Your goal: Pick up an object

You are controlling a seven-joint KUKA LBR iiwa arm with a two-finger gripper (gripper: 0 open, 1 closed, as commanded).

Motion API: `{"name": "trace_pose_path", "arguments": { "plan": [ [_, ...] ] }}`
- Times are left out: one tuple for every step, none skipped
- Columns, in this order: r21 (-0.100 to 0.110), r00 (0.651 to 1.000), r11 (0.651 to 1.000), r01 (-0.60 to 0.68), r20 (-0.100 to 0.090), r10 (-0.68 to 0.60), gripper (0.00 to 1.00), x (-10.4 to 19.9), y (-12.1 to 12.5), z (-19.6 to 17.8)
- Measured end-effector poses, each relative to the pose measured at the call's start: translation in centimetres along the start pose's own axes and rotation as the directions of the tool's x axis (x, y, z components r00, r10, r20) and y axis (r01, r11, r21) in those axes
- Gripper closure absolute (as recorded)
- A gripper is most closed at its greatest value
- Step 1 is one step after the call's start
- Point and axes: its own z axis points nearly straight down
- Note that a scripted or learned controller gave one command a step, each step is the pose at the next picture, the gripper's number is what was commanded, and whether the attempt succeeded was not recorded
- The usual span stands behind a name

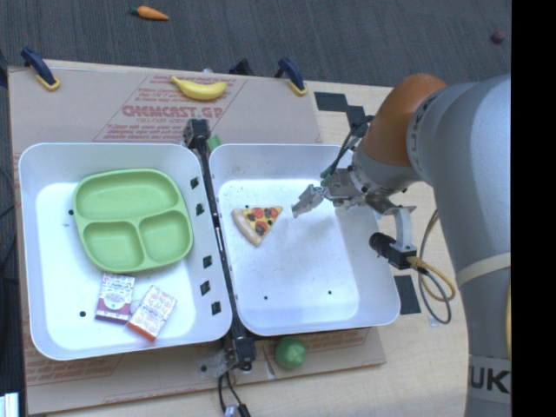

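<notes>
Looming largest at the right edge, the grey arm (473, 233) comes in from below and bends leftward past its orange band (401, 115) toward the right bin (373, 294).

From the left: the left bin (30, 259) holds a green divided plate (132, 217), and below it lie two small snack packets (115, 297) (152, 311) side by side (one darker, one orange-red). A black clamp strip (213, 233) runs down between the bins. On the cardboard counter (261, 102) behind them rests a toy banana (199, 86), and a green ball (290, 352) sits at the front edge below the right bin.

In the right bin, a toy pizza slice (256, 221) lies flat on the white floor toward the upper left. Just right of it, near but apart, hangs the tool (306, 201), tilted down and leftward over the bin floor. Nothing sits between its tips; whether they are parted or closed I cannot tell.

Out on the floor at upper left lies a toy carrot (149, 12).
</notes>
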Motion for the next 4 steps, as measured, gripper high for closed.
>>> {"name": "trace_pose_path", "arguments": {
  "plan": [
    [0.000, 1.000, 1.000, 0.001, 0.000, -0.001, 0.00, 0.0, 3.3, -0.5],
    [0.002, 1.000, 1.000, 0.003, 0.001, -0.003, 0.00, 0.0, -2.2, -1.5],
    [0.001, 1.000, 1.000, 0.003, 0.001, -0.003, 0.00, 0.0, -0.4, -0.9],
    [0.003, 1.000, 1.000, 0.005, 0.001, -0.005, 0.00, 0.0, -0.1, 0.3]
  ]
}}
